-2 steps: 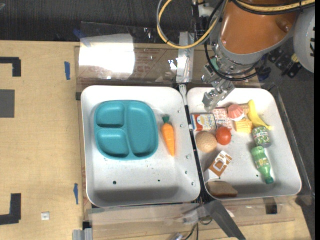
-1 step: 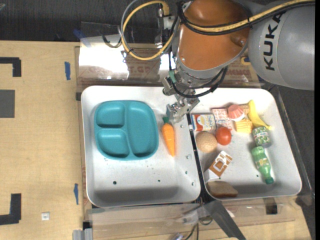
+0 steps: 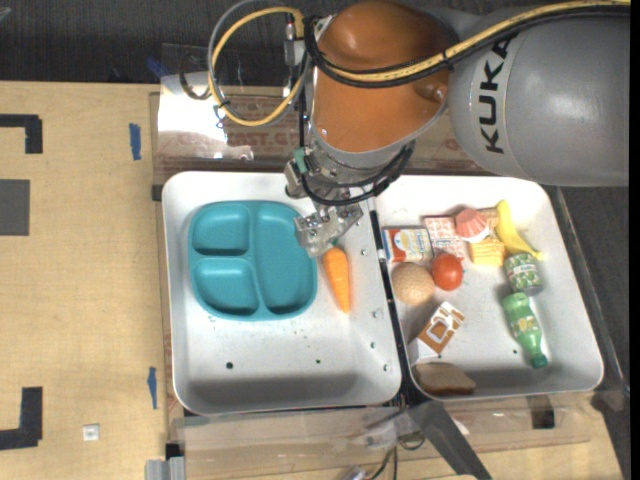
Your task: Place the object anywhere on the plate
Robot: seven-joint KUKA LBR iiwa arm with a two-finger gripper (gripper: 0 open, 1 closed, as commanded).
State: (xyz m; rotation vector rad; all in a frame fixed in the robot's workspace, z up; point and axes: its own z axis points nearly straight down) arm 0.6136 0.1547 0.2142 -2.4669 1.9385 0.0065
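A teal plate (image 3: 250, 258) is seen in the white left bin (image 3: 200, 358), with an orange carrot (image 3: 339, 277) at frame centre. In the white right bin (image 3: 580, 353), a red tomato (image 3: 448, 271), yellow banana (image 3: 513, 230), green bottle (image 3: 524, 327) and tan egg (image 3: 412, 284) are seen.

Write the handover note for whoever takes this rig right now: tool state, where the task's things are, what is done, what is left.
Tool: low over the left white bin, just off the right edge of the teal three-compartment plastic plate; its grip state cannot be read from this view.
Orange toy carrot: lying on the bin floor beside the plate's right edge, top end right under the tool, not on the plate.
Done: nothing is on the plate so far.
Left: get the carrot onto any part of the plate and let go.
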